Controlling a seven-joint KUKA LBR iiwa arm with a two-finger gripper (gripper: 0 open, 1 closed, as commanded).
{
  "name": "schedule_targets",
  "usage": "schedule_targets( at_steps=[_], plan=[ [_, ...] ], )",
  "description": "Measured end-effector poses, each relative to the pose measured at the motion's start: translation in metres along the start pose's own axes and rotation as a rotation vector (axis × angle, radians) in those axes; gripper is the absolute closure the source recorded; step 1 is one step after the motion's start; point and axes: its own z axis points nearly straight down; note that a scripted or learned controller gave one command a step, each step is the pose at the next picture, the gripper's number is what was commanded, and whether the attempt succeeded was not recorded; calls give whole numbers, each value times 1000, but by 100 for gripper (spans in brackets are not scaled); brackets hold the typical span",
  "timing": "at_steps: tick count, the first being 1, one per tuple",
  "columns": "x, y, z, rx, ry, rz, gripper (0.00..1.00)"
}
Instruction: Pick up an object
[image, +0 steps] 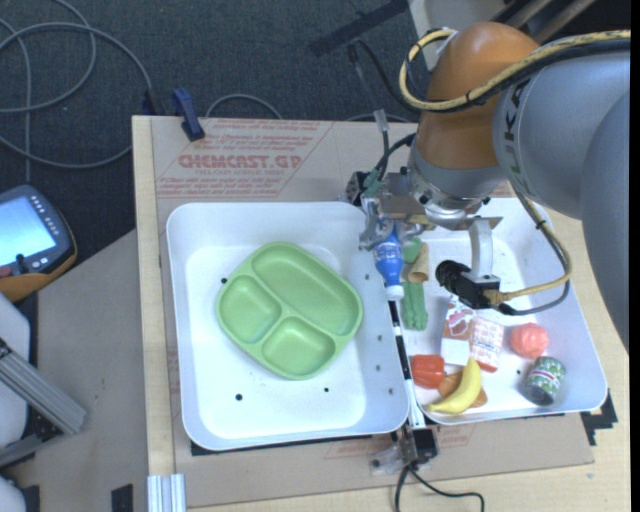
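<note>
Here, small blue-and-white bottle (390, 266) lying on the rim between the white bins (190, 300), two-finger gripper (385, 232) hovering just above, grip impossible to tell, "CHEMCAST GP" reading on the brown board (240, 160), green divided plastic tray (290, 310) sitting left, yellow banana (460, 392) lying right.

The arm (560, 110) runs off the right edge and hides the right bin's (575, 330) far wall.

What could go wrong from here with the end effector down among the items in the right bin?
1. The end effector sits at the dividing wall between the bins, so it may strike the rim.
2. The blue-and-white tube lies against the green item; a grasp may catch both or slip.
3. The banana, red item and carton crowd together and could be shoved.
</note>
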Motion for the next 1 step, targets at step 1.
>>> schedule_targets(
  at_steps=[1],
  plan=[
    [3,-17,11,1,-2,4,100]
  ],
)
